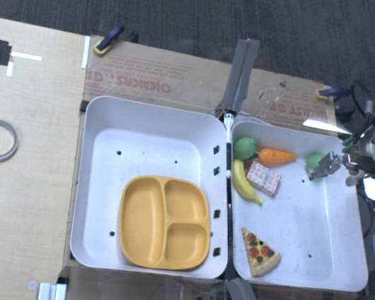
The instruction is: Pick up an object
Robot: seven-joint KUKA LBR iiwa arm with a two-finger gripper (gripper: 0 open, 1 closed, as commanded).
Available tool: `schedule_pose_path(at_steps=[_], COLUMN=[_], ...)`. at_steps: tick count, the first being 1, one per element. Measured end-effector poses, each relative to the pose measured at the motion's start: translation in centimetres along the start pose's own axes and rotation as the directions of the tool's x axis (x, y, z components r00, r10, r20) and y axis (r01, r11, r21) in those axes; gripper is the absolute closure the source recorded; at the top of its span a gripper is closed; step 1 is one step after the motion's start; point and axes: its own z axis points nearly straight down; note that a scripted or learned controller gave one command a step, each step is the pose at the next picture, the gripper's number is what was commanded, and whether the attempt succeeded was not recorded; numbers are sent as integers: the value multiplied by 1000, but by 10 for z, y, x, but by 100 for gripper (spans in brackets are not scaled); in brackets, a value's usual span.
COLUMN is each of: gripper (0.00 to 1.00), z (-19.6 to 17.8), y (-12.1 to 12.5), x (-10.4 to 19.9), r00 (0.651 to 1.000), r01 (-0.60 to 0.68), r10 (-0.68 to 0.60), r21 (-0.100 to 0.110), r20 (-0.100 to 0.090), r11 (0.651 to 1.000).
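Green ball (314, 160) lies at the far right of the right bin (310, 271), just left of the gripper (322, 169), whose fingers stand slightly apart and hold nothing. Further left lie a carrot (276, 156), a green fruit (245, 146), a banana (243, 181) and a pink packet (263, 178).

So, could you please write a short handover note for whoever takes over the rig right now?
Gripper: low at the right bin's far right side, beside a green ball; nothing seen between its fingers.
Right bin: lime, carrot, banana, pink box, pizza slice.
Left bin: yellow plate.
Done: nothing lifted.
Left: grasp one object, likely the ball, and raise it.
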Motion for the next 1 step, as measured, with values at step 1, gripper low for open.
schedule_pose_path(at_steps=[1], gripper=[100], z=[-7], y=[0], x=[-1], r00=[1000], r01=[2], r10=[-2], r21=[3], r20=[0], r11=[1000])
